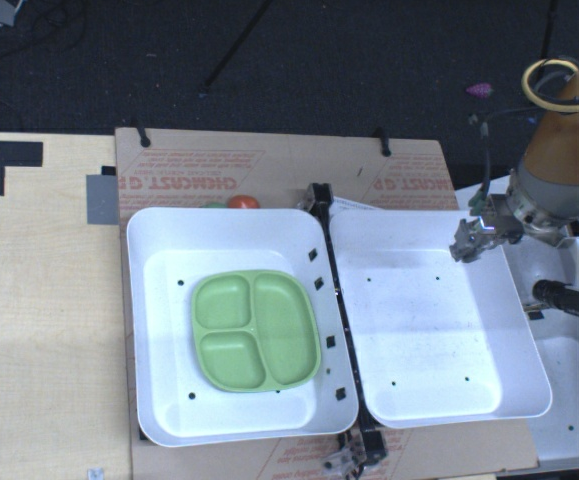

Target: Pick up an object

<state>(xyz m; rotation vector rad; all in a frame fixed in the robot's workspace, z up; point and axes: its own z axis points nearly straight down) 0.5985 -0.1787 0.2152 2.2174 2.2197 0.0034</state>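
Observation:
A light green divided plate [256, 330] with three compartments lies flat in the left white bin [159, 258]. The right white bin [509, 368] sits beside it. My gripper [472, 238] hangs at the upper right edge of the right bin, far from the plate. Nothing shows between its fingers. The grey arm with its orange band [554, 138] rises behind it at the right.
A small red-orange object [242, 203] lies on the cardboard just behind the left bin's far rim. Black clips [321, 200] join the bins along the middle divider. Light wooden bench top extends to the left.

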